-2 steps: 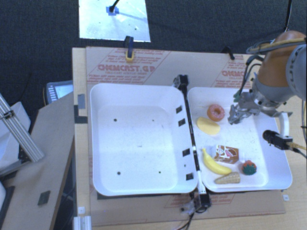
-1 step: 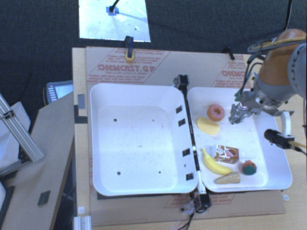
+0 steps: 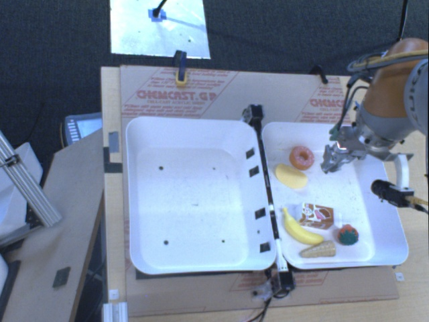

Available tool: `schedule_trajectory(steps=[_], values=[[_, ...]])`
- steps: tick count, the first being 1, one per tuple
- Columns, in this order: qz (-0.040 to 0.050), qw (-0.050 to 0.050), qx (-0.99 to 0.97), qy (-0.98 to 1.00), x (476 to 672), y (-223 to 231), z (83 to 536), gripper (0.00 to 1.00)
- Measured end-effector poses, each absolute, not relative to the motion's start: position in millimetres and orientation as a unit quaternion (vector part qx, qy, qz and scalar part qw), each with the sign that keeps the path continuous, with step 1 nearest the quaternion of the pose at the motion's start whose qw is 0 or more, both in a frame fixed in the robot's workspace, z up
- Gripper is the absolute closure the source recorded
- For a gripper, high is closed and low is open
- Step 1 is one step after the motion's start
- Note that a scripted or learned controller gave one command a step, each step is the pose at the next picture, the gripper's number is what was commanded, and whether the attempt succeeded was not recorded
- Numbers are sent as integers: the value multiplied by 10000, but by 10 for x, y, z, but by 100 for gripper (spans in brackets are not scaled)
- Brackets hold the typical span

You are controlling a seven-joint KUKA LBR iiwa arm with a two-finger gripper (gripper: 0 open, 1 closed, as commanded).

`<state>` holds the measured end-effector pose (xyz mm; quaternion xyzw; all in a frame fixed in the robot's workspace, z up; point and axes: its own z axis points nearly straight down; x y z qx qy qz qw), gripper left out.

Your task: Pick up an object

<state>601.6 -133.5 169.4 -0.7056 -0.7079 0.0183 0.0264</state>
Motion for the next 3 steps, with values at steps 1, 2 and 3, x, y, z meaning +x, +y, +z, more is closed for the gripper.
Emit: schedule_trajectory(steps=[1,2,3], values=[[197,287,-7047,-7086,6010,-1335,1763,100],[209,310,-7039,-7093,6004,-1334,1834,100],[225,334,-7029,-7102,5998,-1333,1902,100]])
